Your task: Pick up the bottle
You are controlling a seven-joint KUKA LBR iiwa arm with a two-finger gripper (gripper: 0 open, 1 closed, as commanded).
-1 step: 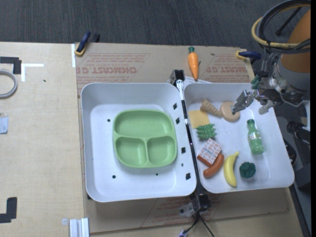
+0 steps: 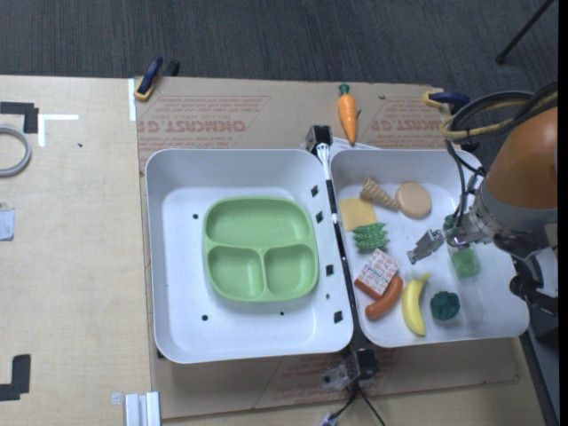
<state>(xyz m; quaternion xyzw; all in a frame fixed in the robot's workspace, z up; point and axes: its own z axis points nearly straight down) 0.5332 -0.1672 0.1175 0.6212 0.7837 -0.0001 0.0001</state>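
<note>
Green and translucent, the bottle (image 2: 464, 262) lies in the right bin (image 2: 497, 327) just beside the end effector (image 2: 429, 245), whose finger spread cannot be told; a banana (image 2: 414, 304) lies nearby.

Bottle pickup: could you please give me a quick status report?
Gripper low in right bin, nothing seen between fingers. Green bottle beside it, under the wrist. Broccoli and banana close by.

Two bins sit side by side at mid frame. The left bin (image 2: 169, 264) holds a divided tray (image 2: 261, 249) at its centre. The right bin (image 2: 497, 322) holds a cluster: cracker box (image 2: 377, 272), sausage (image 2: 383, 299) and banana (image 2: 413, 304) lower down, bun (image 2: 414, 200) above. A carrot (image 2: 346, 112) lies above both bins.
</note>
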